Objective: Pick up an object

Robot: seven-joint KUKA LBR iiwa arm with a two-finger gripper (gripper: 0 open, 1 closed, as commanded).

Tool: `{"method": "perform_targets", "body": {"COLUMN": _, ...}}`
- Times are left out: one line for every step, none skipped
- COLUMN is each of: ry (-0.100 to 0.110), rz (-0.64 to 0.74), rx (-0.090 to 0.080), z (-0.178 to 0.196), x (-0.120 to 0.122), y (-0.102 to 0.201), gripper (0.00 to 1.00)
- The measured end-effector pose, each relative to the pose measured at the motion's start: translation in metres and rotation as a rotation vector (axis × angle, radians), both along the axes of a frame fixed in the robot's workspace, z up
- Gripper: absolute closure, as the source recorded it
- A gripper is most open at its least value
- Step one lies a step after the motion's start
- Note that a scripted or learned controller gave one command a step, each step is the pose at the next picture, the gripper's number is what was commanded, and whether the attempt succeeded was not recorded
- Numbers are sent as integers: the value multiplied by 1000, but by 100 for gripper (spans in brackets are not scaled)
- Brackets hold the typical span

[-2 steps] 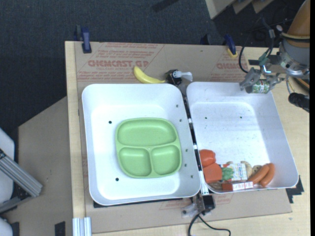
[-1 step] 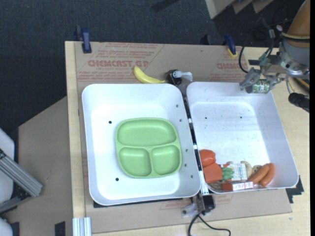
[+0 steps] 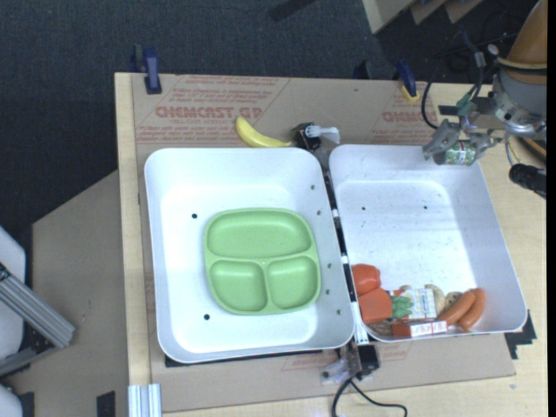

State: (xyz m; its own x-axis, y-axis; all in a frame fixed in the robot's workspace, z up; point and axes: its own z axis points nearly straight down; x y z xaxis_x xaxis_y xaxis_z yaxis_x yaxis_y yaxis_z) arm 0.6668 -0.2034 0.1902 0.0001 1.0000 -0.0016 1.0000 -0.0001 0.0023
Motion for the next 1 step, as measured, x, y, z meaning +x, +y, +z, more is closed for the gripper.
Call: {"method": "perform_targets", "body": {"ry": 0, "rz": 0, "rx": 0, "z": 0, "x": 0, "y": 0, "gripper": 0}}
